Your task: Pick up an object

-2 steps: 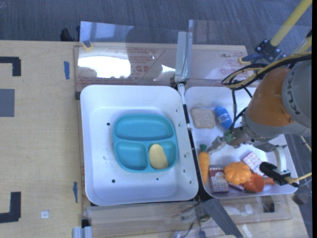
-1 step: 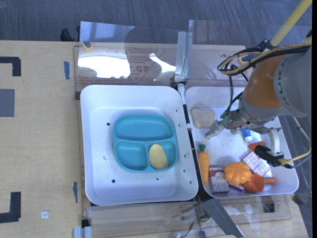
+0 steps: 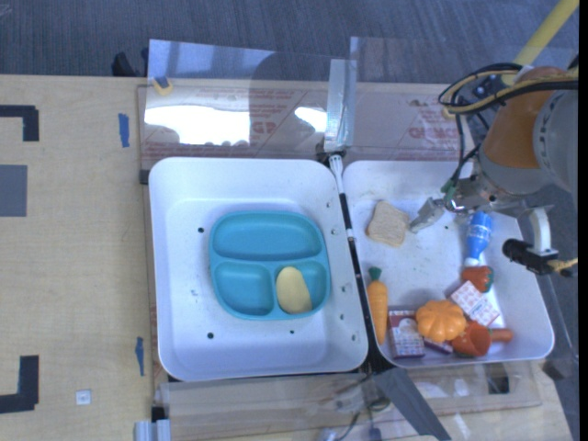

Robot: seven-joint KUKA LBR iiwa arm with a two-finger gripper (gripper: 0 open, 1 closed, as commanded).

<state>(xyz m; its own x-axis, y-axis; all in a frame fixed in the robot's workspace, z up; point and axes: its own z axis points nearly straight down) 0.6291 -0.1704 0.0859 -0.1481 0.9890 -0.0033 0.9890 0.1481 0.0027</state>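
The arm's bulk hides much of the right bin's (image 3: 542,338) far corner. Its gripper (image 3: 428,215) hangs low, fingers slightly parted, gripping nothing, just beside the bread slice (image 3: 388,223). A yellow lemon (image 3: 293,289) sits in the blue tray (image 3: 266,237), left bin.

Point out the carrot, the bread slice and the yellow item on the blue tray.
carrot (image 3: 378,309), camera view, middle of its orange body.
bread slice (image 3: 388,224), camera view, centre of its face.
yellow item (image 3: 293,290), camera view, its top.

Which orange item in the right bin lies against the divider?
The long orange toy carrot with the green top; the round orange pumpkin sits mid-bin among the packets.
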